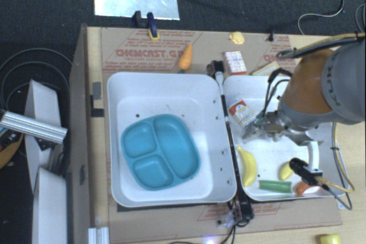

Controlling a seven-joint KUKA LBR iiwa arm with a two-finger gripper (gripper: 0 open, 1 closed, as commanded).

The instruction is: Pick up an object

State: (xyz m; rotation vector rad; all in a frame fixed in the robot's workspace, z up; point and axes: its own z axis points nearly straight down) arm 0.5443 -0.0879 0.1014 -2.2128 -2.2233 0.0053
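Under the bins, a cardboard-covered counter [171, 48] is standing on dark carpet. Reaching into the right bin [251, 86], the end effector [260, 127] is hovering beside a packet [240, 111]; its opening I cannot tell. Near it a banana [248, 166] is lying, long axis running near to far, beside a green stick [275, 184]. A blue tray [160, 151] is sitting in the left bin [143, 86].

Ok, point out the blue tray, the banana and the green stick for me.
blue tray [160, 150]: camera view, on the ridge where its three compartments meet.
banana [248, 166]: camera view, on the middle of its curved body.
green stick [275, 185]: camera view, on the middle of its length.
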